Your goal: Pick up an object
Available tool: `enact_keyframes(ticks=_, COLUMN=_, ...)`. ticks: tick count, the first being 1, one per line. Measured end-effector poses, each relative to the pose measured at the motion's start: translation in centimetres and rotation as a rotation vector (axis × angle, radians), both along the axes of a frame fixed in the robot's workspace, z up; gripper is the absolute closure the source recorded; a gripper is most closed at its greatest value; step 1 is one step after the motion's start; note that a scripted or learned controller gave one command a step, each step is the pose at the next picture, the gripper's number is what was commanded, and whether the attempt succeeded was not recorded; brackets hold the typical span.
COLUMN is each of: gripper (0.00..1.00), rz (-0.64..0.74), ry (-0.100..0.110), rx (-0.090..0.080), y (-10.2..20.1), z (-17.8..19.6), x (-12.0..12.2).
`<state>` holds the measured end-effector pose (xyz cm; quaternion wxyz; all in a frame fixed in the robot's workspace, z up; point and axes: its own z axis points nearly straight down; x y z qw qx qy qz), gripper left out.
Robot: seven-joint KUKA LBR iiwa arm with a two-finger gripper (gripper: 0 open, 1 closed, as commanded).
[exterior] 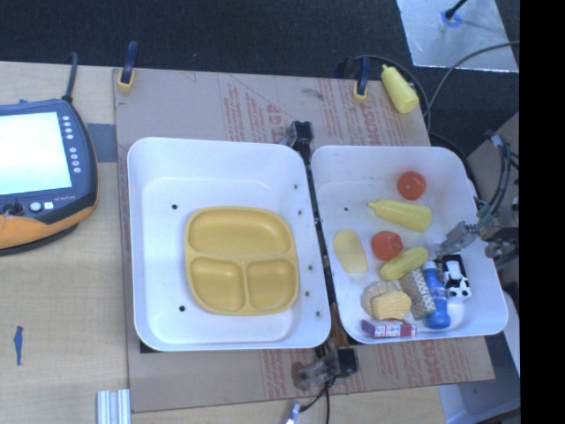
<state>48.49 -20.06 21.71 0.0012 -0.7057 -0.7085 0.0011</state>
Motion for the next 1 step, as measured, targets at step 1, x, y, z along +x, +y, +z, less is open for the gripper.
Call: enact_keyframes(ticks=1, gripper=0.0, rz=0.003, ry=-0.018, rx=-0.008, y=-1.17, z=-10.75, x=4.0)
